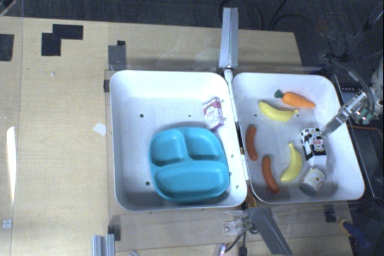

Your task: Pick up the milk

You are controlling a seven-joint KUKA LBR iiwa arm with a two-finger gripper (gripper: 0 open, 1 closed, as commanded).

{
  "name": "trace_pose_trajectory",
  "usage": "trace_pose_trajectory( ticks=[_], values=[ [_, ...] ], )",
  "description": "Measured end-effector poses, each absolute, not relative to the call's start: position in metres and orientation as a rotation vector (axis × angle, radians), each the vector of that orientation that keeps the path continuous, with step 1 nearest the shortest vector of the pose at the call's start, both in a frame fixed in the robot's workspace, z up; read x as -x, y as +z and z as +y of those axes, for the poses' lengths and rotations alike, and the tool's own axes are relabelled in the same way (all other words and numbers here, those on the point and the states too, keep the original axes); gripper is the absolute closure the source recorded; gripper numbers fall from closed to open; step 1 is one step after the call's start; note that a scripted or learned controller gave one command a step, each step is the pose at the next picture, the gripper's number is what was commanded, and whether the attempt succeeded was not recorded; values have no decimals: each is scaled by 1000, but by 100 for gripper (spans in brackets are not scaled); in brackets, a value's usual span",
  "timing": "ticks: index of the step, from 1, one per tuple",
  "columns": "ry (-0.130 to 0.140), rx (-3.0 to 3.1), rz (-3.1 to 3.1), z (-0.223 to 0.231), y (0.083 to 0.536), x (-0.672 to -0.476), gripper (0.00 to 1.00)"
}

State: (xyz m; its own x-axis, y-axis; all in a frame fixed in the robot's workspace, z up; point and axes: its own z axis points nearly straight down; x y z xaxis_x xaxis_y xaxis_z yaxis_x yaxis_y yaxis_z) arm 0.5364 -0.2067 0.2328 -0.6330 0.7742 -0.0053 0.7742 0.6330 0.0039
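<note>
Milk (313,142), just beside end effector (329,126)

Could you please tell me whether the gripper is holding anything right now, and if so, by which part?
It cannot be told: the gripper reaches down to the top of the milk carton, but whether it grips it is too small to see.

Two white bins (120,147); two bananas (277,111); two sausages (251,141); one carrot (295,100); one milk carton (314,143); one blue tray (187,163); one can (312,180); one packet (213,114).

The end effector (327,128) is slim, grey and metallic. Behind it sits a bulkier silver wrist (363,106). Its detail is blurred.
</note>
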Motion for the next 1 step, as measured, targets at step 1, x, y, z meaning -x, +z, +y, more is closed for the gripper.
trace_pose_trajectory(
  ticks=[1],
  values=[
    [3, -1454, 2779, -206, 97, -531, 0]
  ],
)
